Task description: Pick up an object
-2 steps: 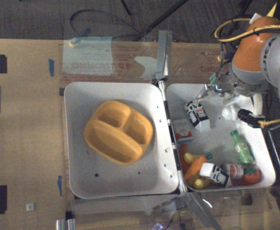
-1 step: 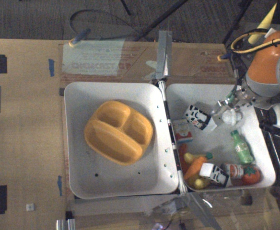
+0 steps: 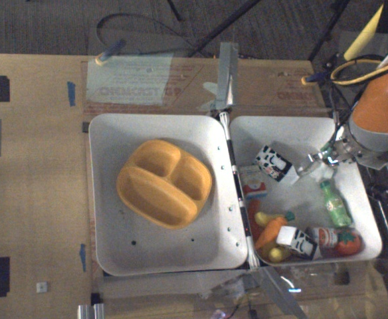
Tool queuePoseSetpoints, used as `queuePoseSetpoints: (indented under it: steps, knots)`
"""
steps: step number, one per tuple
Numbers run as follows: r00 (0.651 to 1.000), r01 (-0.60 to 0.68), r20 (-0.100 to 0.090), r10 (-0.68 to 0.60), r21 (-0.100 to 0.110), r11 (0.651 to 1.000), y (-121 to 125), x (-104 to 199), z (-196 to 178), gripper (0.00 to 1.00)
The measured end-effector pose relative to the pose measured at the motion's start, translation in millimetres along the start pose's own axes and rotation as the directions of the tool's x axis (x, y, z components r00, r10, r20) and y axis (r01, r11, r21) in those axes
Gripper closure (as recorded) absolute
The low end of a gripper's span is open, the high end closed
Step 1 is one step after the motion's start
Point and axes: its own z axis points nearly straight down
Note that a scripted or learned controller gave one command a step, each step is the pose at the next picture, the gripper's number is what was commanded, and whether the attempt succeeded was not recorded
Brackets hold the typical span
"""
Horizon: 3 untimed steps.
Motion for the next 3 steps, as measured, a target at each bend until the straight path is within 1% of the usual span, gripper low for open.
queuePoseSetpoints:
  steps: [1, 2, 3]
  knots:
    - [0.998, 0.068, 0.0, -0.068, -0.001, 0.998, -53, 9, -1, 0.0]
    - [0.998, 0.065, 0.014, -0.065, -0.005, 0.998, -53, 4, -11, 1.0]
    - [0.999, 0.045, 0.013, -0.045, 0.004, 0.999, -25, 76, -123, 1.0]
